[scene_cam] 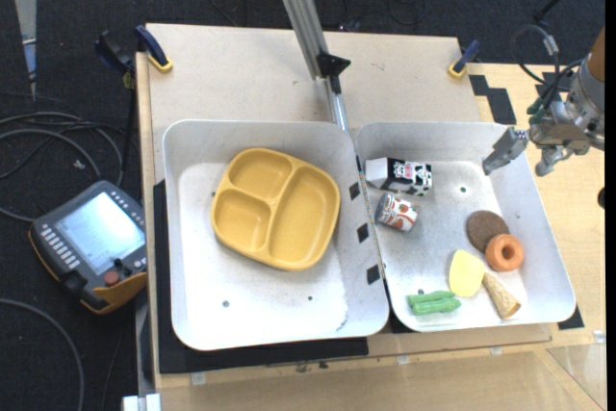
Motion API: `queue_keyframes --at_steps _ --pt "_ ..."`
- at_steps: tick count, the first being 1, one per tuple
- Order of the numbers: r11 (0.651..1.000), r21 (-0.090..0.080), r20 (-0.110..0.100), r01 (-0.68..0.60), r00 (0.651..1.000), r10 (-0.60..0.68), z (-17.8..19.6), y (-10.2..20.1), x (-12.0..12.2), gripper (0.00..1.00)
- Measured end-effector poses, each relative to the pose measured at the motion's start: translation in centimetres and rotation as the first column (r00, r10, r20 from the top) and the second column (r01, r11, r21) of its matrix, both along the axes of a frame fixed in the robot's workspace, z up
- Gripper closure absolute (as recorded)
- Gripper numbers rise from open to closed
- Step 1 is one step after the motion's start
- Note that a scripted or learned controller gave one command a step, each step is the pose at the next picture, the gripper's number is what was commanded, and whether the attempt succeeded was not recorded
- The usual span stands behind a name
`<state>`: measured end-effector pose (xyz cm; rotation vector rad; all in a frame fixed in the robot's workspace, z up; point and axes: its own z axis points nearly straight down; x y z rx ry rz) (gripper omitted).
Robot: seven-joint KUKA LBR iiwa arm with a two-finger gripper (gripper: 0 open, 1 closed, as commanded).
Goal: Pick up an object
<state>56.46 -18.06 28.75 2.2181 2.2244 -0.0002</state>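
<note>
Bench bins: left (192, 303) holds yellow tray (276, 208); right (539, 245) holds toys.

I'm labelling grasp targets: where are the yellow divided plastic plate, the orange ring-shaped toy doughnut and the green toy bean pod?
Yellow divided plastic plate (276, 208): camera view, on the ridge between its compartments.
Orange ring-shaped toy doughnut (514, 253): camera view, on its right side.
Green toy bean pod (433, 303): camera view, at mid-length.

Grey metal end effector (521, 156), black cables.

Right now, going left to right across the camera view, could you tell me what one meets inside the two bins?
Yellow divided plate → cow-print carton → small can → green toy → yellow wedge → orange doughnut.
</note>
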Motion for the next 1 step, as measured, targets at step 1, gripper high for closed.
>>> queue_keyframes --at_steps 1 --pt "1.0 0.0 0.0 0.001 1.0 -0.001 0.01 0.0 0.0 0.0"
